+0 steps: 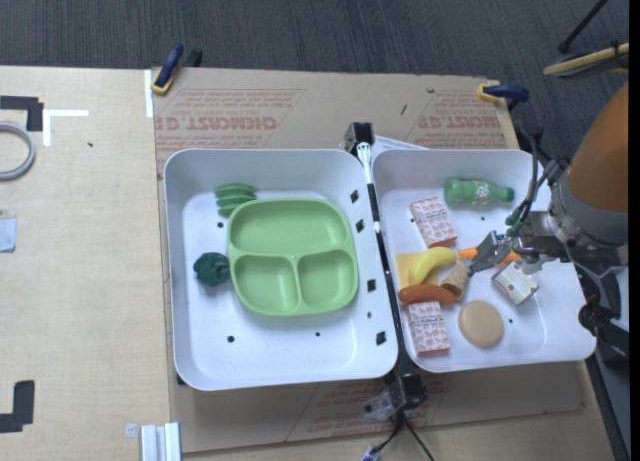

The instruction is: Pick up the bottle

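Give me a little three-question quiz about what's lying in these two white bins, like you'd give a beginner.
1. True or false: the green bottle lies on its side in the right bin.
2. What takes up most of the left bin? A) a divided green tray B) a stack of cartons C) a red bowl
3. Fill in: the gripper is low over the right bin, nearer the ______ than the bottle.

Key
1. True; it lies near the far wall.
2. A; the green tray has three compartments.
3. Banana; the bottle lies apart from the gripper, beyond it.
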Tool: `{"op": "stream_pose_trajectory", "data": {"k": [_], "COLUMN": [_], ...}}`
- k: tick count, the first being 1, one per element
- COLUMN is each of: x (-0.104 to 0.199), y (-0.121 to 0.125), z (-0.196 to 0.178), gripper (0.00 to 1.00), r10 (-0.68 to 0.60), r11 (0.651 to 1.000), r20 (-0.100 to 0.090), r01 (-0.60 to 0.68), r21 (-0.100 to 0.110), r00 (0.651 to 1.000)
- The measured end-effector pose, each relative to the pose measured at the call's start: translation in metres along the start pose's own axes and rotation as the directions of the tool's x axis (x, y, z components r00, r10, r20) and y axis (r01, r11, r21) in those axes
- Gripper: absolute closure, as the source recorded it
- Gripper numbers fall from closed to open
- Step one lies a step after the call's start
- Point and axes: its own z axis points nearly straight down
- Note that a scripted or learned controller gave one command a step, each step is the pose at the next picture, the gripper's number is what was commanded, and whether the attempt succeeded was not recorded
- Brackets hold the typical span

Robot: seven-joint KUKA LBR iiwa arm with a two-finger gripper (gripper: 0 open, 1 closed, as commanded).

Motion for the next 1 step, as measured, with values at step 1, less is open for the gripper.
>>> {"op": "stream_pose_trajectory", "data": {"k": [1], "x": [-0.0003], "y": [0.0003], "z": [-0.0093], "gripper": [1.0], "r10": [0.001], "r11": [1.0], "r20": [0.0], "r01": [-0.001], "r21": [0.001], "r00": [1.0]}}
